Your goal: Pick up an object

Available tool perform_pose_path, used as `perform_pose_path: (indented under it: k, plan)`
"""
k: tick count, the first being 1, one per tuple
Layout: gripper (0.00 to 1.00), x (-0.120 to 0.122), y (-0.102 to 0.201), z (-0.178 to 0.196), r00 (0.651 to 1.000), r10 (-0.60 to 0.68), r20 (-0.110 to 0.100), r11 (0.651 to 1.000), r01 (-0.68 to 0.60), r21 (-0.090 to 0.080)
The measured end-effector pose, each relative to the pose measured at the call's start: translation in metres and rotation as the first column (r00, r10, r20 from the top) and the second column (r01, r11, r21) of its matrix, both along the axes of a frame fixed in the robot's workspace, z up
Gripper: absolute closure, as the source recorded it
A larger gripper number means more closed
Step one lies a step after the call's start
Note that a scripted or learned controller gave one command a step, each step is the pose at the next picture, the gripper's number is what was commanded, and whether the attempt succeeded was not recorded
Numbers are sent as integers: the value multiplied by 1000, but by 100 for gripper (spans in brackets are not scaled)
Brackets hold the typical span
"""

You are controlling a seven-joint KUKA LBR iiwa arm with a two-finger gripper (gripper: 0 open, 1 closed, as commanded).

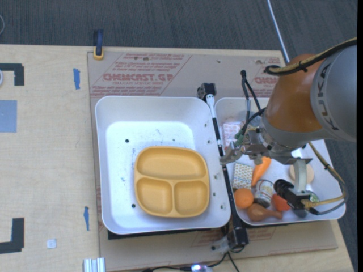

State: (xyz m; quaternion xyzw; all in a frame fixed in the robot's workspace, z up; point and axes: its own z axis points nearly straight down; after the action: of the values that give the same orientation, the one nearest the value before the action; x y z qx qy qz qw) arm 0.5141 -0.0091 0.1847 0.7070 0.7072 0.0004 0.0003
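Arm over right bin [334,211], gripper [245,150] low at its 9 o'clock edge, likely to reach clutter; jaw state: cannot tell (wrist hides it). Candidates heaped at 6 o'clock: orange ball [244,198], carrot [261,169], small jar [263,192]. Left bin [108,152] holds yellow divided tray [172,181]

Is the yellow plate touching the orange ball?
Apart. The camera view shows the yellow plate in the left bin and the orange ball in the right bin, bin walls between them.
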Motion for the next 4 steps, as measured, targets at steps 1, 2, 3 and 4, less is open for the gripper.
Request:
perform_pose_path:
  k: [1, 2, 3, 4]
  plan:
    - [0, 0, 0, 0, 1000, 0, 0, 1000, 0, 0]
    - [0, 9, -101, -56, 1000, -2, -2, 1000, 2, 0]
    - [0, 2, -91, -95, 1000, 0, 10, 1000, 0, 2]
    - [100, 4, -91, -84, 1000, 0, 16, 1000, 0, 3]
